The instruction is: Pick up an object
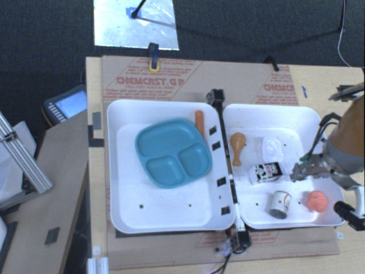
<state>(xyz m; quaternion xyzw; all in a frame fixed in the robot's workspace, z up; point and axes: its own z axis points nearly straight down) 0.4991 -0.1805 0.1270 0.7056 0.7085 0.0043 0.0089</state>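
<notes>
At the near edge of the right bin (311,119), a small tin can (279,204) is seen lying on its side, its open end turned toward the camera. Just to its right, and apart from it, a pink-orange rounded object (317,201) rests on the bin floor; what it is cannot be made out, though a piece of toy food seems likely. A little farther in, a small black-and-white carton (266,172) is laid flat near the bin's middle. The gripper (301,170) is placed just to the right of that carton, low over the bin, with the grey arm (347,147) reaching in from the right edge. Whether its fingers are open or closed cannot be told, since they are dark and blurred together, and nothing can be seen held between them. Beyond the carton a white, translucent object (272,149) is found, and to its left a tan toy drumstick (236,147) lies close to the divider between the bins. In the left bin (122,170) a teal compartment plate (174,152) is set near the middle, and an orange stick-shaped item (199,123) lies by its far right corner.
</notes>
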